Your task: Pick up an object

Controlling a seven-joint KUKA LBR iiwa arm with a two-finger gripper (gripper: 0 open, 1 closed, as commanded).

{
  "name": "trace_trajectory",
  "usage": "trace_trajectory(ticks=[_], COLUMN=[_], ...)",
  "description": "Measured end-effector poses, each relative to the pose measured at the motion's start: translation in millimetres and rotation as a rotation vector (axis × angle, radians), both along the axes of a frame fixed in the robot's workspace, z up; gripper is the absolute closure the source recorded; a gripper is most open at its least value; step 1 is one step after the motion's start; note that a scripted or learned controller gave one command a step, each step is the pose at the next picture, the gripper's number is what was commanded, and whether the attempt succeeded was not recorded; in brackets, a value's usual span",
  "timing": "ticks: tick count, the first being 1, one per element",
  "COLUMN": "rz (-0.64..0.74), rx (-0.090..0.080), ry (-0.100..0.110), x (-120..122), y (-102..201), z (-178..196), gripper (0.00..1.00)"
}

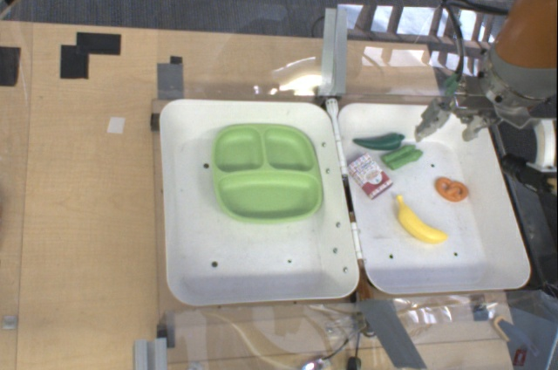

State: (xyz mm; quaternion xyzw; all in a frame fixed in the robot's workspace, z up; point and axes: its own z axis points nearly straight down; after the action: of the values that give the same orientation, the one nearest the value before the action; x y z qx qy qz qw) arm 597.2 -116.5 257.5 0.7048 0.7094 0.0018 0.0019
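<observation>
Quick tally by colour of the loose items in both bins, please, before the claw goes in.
Green: 3, divided plate in the left bin, dark pepper-like piece and lighter piece in the right bin
Yellow: 1, banana
Orange: 1, round piece
Red and white: 1, small carton
Total: 6

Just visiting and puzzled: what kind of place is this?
Probably a robotics lab test bench: a robot arm reaches over two white bins, one holding toy food like a banana, the other a green plate.
</observation>
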Motion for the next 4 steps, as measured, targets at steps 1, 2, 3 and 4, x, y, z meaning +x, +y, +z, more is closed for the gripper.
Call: trace_trajectory(ticks=[1, 2, 3, 4], rz=[-0.176, -0.079, 0.012, 0.060], rx=[0.001, 0.000, -0.001, -0.004], ry=[0.002, 0.002, -0.001, -0.016], x=[-24, 6, -35, -71], y=[-36, -6, -24, -34], z=[-5, -65, -164, -165], gripper=[0.00, 0.00, 0.00, 0.00])
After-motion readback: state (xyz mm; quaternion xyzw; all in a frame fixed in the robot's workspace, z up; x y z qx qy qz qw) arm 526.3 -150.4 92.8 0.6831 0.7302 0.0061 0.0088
